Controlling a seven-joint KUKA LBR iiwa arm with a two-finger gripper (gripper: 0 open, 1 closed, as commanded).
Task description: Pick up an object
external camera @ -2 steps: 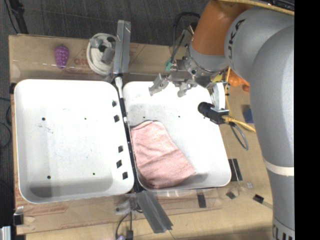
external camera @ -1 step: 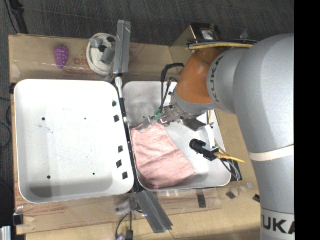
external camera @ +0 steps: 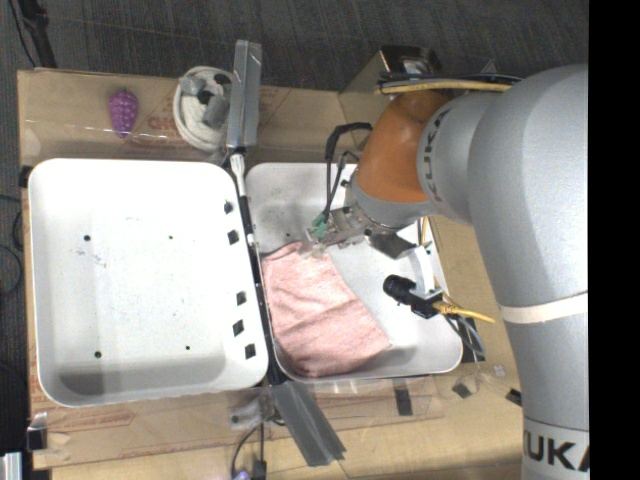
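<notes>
A pink cloth (external camera: 318,311) lies flat in the right bin (external camera: 425,353), reaching from its left wall toward the middle and front. My gripper (external camera: 322,234) hangs low over the far part of that bin, right at the cloth's top edge. The grey arm with its orange band comes in from the right and covers the bin's far right corner. The wrist hides the fingertips.
The left bin (external camera: 130,268) sits beside the right one, split from it by a metal divider (external camera: 250,298) with black clips. On the cardboard behind the bins lie a purple object (external camera: 123,111) and a white coil of rope (external camera: 203,106).
</notes>
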